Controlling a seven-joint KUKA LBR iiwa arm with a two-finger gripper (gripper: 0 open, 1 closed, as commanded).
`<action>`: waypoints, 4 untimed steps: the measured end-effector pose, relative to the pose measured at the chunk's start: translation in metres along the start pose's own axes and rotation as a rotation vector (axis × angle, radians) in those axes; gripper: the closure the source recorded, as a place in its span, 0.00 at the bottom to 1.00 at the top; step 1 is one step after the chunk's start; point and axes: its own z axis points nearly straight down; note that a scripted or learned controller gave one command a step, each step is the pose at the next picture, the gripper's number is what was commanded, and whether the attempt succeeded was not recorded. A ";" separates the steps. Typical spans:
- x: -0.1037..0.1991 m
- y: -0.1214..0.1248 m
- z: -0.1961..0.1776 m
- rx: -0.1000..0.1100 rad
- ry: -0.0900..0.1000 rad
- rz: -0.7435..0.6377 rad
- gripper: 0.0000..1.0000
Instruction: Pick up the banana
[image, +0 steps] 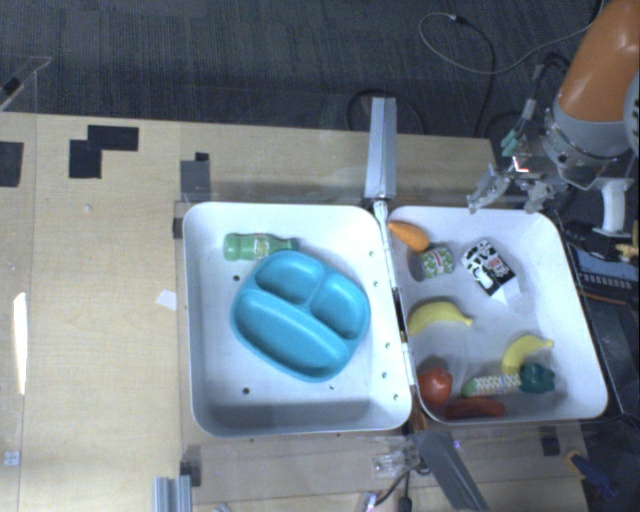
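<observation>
We logged the banana (527, 351) at the right bin's (577, 300) near right side, touching a dark green toy (537, 378); the same bin held a lemon (438, 316), carrot (408, 235), can (436, 262) and tomato (434, 383). The left bin (200, 330) held a blue divided plate (300, 313) and a green bottle (256, 245). The gripper (508, 190) hung at the right bin's far rim, fingers spread and holding nothing.

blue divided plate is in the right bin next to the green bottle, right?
Not quite. The camera view shows the blue divided plate in the left bin, not the right one. The rest holds: it lies next to the green bottle, which sits just above it near that bin's top edge.
</observation>
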 end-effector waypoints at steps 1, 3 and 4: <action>0.009 -0.057 0.119 0.002 0.000 0.029 0.00; 0.018 -0.141 0.158 -0.044 -0.012 -0.192 0.00; 0.028 -0.155 0.158 -0.044 -0.008 0.046 0.00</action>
